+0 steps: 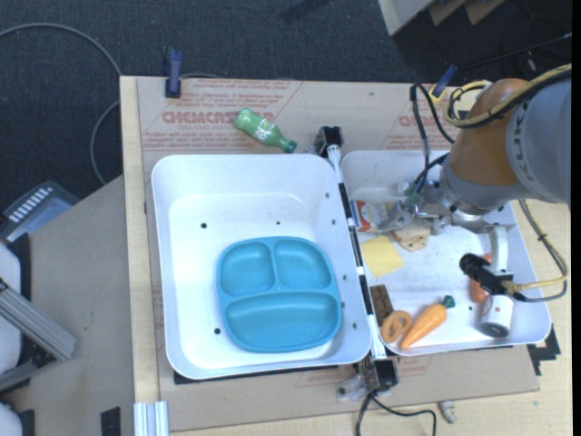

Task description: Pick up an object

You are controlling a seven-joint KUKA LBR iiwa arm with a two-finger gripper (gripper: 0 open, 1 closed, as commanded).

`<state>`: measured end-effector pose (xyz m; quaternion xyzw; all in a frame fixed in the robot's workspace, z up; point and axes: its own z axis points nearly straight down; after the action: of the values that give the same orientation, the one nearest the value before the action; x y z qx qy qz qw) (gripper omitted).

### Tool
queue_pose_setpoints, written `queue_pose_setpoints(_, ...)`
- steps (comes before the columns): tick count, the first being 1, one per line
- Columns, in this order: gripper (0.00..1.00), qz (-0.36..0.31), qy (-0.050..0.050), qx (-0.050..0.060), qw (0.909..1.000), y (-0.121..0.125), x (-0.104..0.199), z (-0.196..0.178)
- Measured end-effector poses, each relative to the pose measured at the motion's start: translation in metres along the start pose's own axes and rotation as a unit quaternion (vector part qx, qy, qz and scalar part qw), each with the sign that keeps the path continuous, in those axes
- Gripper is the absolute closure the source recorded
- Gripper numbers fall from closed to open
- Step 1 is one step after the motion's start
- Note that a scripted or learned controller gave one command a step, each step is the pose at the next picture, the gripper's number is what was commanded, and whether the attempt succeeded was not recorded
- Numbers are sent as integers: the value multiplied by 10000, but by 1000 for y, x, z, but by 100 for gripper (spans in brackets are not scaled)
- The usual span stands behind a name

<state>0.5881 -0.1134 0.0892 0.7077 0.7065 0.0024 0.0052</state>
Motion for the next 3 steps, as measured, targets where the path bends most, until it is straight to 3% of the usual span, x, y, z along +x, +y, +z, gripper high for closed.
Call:
queue_pose_setpoints(1,0,-3,24,64,10000,-68,-1,4)
queue_pose_setpoints(2,0,-5,16,53,10000,9,-73,4)
queue_pose_setpoints(3,0,-6,23,59,10000,-72,-99,4)
